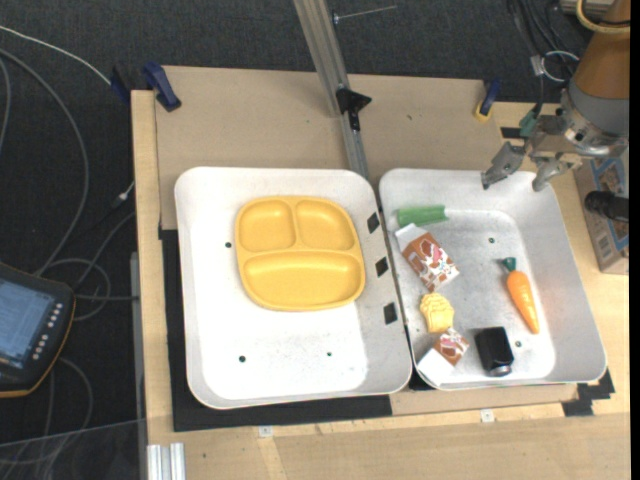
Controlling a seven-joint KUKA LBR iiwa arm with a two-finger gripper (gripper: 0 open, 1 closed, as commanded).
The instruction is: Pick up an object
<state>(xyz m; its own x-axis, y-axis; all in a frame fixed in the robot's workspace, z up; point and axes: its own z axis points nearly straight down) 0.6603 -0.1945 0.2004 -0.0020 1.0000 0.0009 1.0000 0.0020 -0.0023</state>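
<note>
my gripper point(522, 173), fingers spread wide and holding nothing, hangs over the right bin's point(560, 258) far edge. carrot point(521, 296) in that bin: long axis near-far, green top pointing away, tip toward the viewer.

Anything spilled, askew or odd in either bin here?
Nothing spilled or damaged. The right bin sits skewed against the left bin, and a small packet lies at its front-left edge. The open pincer hangs above.
</note>
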